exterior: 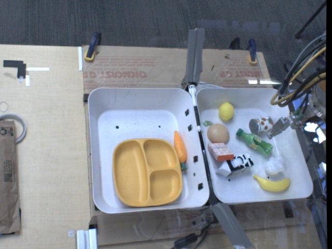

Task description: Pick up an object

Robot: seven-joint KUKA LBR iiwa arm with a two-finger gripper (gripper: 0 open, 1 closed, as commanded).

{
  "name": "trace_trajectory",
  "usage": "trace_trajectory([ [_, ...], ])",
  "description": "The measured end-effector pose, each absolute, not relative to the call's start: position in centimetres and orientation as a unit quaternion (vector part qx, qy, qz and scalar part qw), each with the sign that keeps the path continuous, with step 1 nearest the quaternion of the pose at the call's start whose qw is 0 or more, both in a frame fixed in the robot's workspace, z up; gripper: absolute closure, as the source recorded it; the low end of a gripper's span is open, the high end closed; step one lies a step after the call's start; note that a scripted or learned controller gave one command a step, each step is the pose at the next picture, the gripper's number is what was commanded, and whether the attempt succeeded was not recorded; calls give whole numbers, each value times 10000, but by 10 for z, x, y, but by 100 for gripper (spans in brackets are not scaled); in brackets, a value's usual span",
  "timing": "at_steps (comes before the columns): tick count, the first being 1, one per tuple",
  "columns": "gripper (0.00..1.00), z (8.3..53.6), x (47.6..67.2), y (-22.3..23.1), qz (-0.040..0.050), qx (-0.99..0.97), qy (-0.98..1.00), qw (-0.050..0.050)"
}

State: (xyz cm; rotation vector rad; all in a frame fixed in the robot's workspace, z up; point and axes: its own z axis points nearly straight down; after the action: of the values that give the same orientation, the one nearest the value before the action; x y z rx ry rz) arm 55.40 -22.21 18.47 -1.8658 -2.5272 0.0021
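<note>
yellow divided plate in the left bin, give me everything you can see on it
The plate is yellow-orange, rounded-square, and looks like matte plastic. Raised ridges split it into three compartments: one long one on its left, two smaller ones on its right. All three hold nothing. It lies flat, right side up, in the front half of the left bin. A toy carrot lies along its right rim, seemingly touching.

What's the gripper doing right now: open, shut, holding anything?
Gripper: at the right bin's right edge, just above the green bottle; whether it is open, shut or holding anything cannot be told from this view.
</note>
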Motion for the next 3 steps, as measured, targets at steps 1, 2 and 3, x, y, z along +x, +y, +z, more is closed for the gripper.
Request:
trace_trajectory([
  [1, 0, 254, 542, -201, 14, -6207, -7840, 12],
  [2, 0, 92, 540, -190, 16, -7440, -6681, 12],
  [3, 100, 98, 539, -191, 29, -7446, -6675, 25],
])
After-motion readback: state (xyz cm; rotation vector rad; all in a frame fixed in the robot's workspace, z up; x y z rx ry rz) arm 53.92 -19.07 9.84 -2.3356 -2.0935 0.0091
